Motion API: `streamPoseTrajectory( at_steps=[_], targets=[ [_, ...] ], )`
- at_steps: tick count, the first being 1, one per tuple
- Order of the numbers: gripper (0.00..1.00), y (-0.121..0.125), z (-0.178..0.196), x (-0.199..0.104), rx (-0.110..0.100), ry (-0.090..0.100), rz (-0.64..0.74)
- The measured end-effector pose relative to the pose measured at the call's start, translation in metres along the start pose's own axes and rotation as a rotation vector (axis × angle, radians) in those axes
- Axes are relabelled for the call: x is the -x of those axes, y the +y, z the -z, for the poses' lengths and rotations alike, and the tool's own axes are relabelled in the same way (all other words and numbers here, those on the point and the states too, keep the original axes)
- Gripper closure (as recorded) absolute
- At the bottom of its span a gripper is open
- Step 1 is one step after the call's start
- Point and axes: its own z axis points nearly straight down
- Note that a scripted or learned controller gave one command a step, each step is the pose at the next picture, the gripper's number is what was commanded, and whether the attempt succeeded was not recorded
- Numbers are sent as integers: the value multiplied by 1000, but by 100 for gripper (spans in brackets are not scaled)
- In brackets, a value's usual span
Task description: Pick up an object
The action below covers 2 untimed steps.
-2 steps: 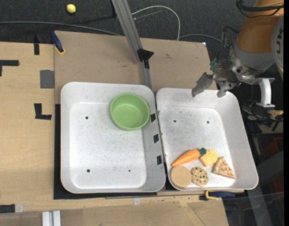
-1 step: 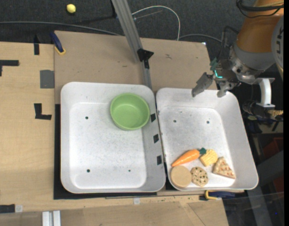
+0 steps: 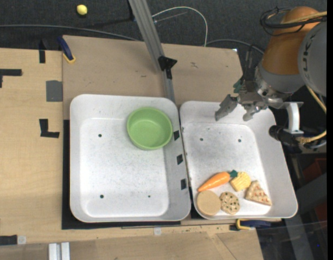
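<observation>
My gripper (image 3: 235, 111) hangs over the far rim of the right bin (image 3: 275, 156), its two dark fingers spread apart with nothing between them. At the near end of that bin lie an orange carrot (image 3: 213, 181), a yellow corn piece (image 3: 241, 180), a pizza slice (image 3: 258, 193), a chocolate-chip cookie (image 3: 229, 202) and a plain tan disc (image 3: 207, 203). A green bowl (image 3: 149, 127) sits in the left bin (image 3: 90, 161) near its far right corner. The gripper is well above and behind the food pieces, touching none of them.
A slanted grey metal pole (image 3: 150, 31) crosses the bench behind the bins. Cables run along the dark floor at the back, where a small yellow ball (image 3: 82, 9) lies. A blue and yellow clip (image 3: 66, 50) sits at the board's far left corner.
</observation>
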Motion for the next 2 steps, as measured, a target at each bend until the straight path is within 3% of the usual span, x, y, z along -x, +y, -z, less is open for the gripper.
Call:
streamPoseTrajectory(
  at_steps=[2],
  targets=[
    [0, -10, -91, 1, 1, 1, 1]
  ],
)
